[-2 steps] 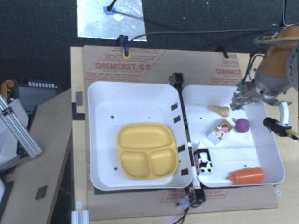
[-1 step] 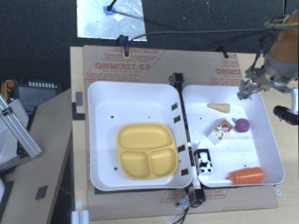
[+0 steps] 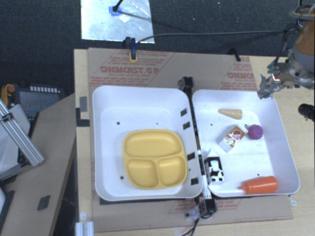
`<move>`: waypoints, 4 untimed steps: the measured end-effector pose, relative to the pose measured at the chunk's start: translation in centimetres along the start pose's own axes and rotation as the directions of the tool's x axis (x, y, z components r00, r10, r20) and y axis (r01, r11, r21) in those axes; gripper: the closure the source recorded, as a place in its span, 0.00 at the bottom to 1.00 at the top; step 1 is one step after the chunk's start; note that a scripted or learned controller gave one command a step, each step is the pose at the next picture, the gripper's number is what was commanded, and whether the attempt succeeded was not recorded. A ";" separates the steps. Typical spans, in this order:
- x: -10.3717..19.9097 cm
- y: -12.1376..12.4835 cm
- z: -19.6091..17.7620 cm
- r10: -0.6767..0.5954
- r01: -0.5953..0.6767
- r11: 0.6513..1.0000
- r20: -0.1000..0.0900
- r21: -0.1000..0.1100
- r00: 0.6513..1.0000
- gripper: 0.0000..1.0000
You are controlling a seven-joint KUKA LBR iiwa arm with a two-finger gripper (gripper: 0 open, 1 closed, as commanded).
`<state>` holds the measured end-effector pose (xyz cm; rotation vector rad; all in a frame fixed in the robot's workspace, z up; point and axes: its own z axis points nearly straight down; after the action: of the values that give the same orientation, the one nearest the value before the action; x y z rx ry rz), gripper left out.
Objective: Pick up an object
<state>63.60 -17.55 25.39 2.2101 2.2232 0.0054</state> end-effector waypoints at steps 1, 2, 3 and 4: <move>5.0 -1.2 -0.2 -0.002 0.002 1.000 -0.003 0.006 1.000 1.00; 10.7 -1.0 1.1 -0.004 0.004 1.000 -0.004 0.005 1.000 1.00; 15.6 -2.1 2.1 -0.004 0.004 1.000 -0.004 0.008 1.000 1.00; 20.4 -1.9 1.5 -0.004 0.004 1.000 -0.004 0.006 1.000 1.00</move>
<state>61.60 2.84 23.83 2.2105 2.2325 0.0035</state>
